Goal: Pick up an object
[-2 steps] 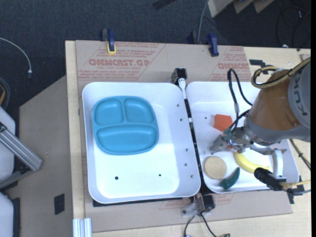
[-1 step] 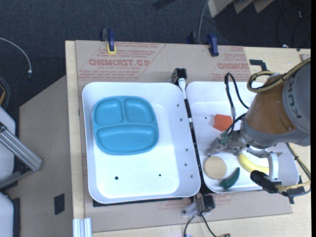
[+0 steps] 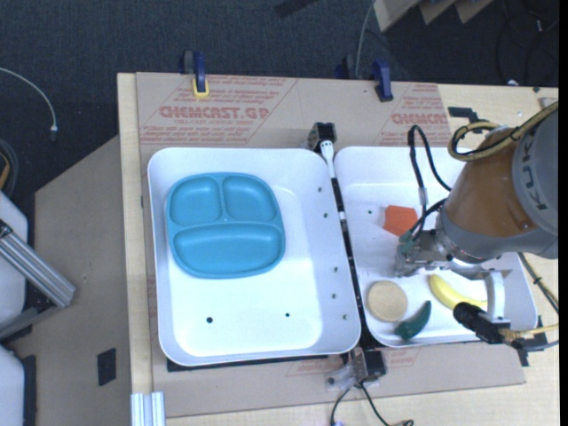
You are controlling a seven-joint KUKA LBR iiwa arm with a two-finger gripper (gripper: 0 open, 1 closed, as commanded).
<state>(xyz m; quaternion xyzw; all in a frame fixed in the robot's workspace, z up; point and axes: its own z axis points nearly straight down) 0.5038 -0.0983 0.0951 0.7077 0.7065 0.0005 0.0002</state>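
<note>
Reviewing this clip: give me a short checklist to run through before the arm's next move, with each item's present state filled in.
1. Pincer over the right bin, where the objects lie: ok.
2. Object between the pincer's tips: cannot tell; the wrist hides them.
3. Candidates within the bin: orange block, tan disc, green piece, banana: ok.
4. Room around candidates: not ok; the green piece touches the disc and the banana lies partly under the arm.
5. Blue divided plate in the left bin, apart from the arm: ok.
</note>
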